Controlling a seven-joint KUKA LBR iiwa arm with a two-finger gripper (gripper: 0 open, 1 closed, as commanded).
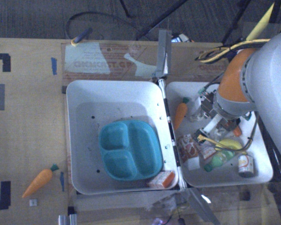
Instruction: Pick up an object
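Grey arm [271,83] fills the right, over the right bin [267,170]. Its gripper [214,125] sits low inside that bin, above a bottle [218,159] and can [245,165]; grip state cannot be told. Right of the gripper nothing is held visibly. A carrot [180,114] lies left of it; a teal tray [130,150] occupies the left bin [84,97].

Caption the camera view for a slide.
Arm over the cluttered right bin; teal tray in the left bin.

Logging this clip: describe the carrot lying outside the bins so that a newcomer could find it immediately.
Start at the left white bin, the one holding the teal divided plate. Look off its lower-left corner onto the bare bench: the carrot lies there tilted, green tip toward the bin. The other carrot lies inside the right bin.
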